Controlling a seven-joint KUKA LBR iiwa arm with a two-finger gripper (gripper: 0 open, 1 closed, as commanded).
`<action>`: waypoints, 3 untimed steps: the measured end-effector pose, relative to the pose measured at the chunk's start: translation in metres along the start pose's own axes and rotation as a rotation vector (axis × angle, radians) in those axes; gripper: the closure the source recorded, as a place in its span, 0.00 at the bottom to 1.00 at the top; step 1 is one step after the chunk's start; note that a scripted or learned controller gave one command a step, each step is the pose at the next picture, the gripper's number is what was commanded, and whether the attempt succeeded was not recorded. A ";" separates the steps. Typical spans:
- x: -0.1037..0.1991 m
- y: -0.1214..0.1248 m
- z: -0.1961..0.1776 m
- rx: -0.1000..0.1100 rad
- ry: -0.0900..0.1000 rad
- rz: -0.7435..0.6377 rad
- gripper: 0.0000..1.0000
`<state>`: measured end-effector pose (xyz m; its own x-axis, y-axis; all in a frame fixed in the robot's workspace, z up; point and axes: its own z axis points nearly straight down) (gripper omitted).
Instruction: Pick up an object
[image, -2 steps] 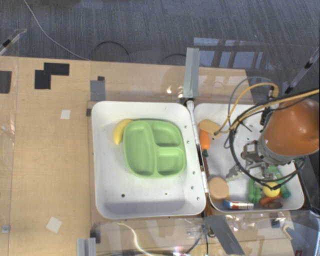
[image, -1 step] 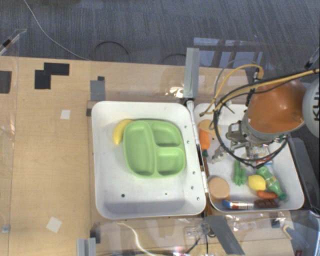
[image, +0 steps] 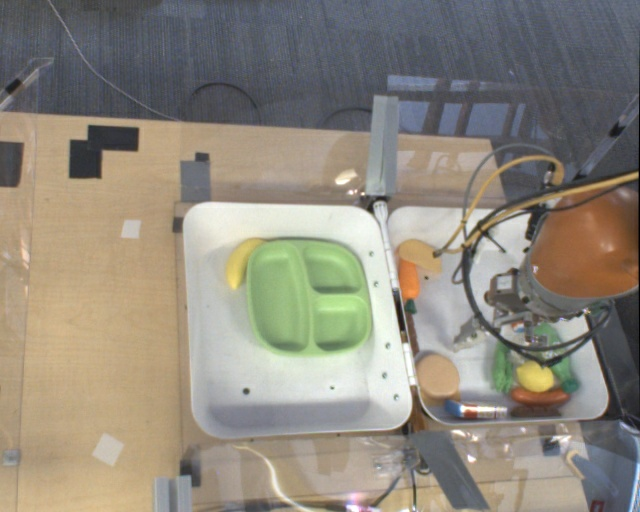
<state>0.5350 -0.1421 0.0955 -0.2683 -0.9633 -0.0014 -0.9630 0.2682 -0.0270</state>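
My gripper (image: 515, 325) hangs over the right bin (image: 455, 300), under the arm's orange band (image: 588, 245). Just below it lie a yellow lemon (image: 536, 377), a green leafy piece (image: 502, 365) and a red-brown sausage (image: 538, 398). A tan round disc (image: 437, 376) and a marker (image: 475, 409) rest near the bin's front edge. An orange carrot (image: 409, 279) and a pale tan piece (image: 418, 254) sit by the bin's left wall. Nothing shows between the fingers.
The left bin (image: 220, 390) holds a green divided plate (image: 305, 295) with a yellow banana (image: 238, 262) at its left rim. Black and yellow cables (image: 490, 215) loop over the right bin's back. A metal divider (image: 382, 150) stands behind the bins.
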 end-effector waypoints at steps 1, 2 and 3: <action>-0.054 0.000 0.000 -0.001 0.000 -0.027 0.00; 0.002 0.024 0.000 0.003 -0.001 0.098 0.00; 0.001 0.020 -0.014 0.013 0.000 0.095 1.00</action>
<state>0.5149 -0.1380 0.1090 -0.3581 -0.9337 -0.0045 -0.9329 0.3580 -0.0399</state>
